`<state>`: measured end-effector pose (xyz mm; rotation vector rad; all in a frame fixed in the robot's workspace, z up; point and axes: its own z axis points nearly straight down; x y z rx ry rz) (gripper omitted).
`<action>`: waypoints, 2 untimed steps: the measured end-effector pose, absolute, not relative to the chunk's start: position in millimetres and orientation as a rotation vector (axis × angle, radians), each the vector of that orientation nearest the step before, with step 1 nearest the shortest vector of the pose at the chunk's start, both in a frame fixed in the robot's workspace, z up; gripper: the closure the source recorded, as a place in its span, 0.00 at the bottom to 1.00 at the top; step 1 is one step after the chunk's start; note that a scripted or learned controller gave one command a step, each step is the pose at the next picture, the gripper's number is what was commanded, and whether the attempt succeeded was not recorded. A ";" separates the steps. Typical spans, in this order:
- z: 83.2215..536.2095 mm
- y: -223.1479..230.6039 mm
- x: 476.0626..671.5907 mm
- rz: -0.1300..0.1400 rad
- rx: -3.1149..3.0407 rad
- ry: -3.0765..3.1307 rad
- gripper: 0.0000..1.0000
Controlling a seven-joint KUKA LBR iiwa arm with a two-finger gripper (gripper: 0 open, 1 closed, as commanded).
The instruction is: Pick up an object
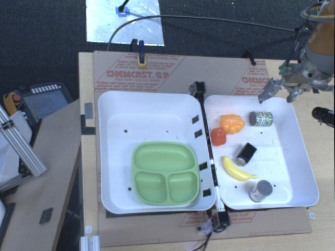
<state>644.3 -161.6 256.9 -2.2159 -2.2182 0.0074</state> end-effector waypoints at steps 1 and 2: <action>262.9 -161.3 646.2 -0.001 -2.219 -2.226 0.00; 200.5 -158.8 648.1 0.003 -2.217 -2.223 0.00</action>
